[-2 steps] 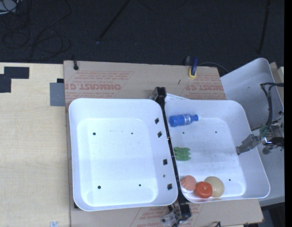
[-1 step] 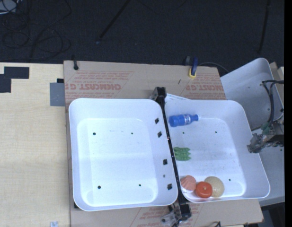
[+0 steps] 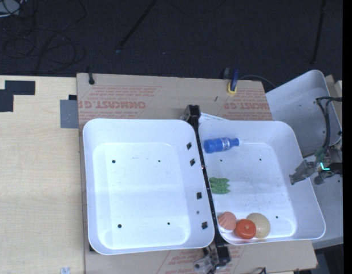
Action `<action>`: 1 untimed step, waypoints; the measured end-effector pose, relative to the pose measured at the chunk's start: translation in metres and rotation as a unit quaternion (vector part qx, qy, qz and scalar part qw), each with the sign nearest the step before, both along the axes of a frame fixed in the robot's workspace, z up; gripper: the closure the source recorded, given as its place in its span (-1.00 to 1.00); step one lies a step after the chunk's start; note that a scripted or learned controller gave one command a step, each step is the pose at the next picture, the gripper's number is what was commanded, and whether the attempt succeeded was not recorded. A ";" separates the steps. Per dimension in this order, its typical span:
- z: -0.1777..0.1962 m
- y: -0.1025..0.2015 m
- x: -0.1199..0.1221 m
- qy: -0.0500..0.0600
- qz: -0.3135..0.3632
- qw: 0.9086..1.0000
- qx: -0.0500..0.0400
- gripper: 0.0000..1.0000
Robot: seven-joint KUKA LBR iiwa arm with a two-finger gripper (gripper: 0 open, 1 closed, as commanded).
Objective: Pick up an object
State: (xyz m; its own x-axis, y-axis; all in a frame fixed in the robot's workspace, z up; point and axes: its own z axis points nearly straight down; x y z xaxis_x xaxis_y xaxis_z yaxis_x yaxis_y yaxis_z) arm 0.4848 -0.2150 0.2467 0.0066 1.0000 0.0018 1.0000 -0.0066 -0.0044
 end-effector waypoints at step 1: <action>0.010 -0.001 0.000 0.001 0.000 1.000 0.000 1.00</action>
